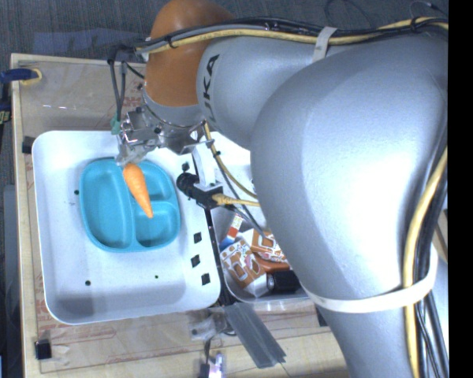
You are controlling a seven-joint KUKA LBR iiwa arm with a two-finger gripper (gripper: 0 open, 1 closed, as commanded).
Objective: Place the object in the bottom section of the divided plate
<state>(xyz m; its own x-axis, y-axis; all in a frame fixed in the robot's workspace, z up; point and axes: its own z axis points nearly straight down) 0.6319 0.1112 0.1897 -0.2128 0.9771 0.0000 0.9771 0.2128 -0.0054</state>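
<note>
A blue divided plate (110, 211) lies in the left white bin (102, 290). An orange carrot (138, 189) hangs slanted over the plate's right side, its thick end up under my gripper (131, 154) and its tip pointing down toward the lower right section. My gripper stands at the plate's upper right rim, its fingers shut on the carrot's top end. The large grey arm covers most of the right half of the view.
The right bin (256, 286) holds several packaged items, among them a printed carton (244, 254) and a dark object (280, 282), mostly under the arm. Cables (221, 187) hang by the divider between the bins. Wooden bench edge (24, 211) runs along the left.
</note>
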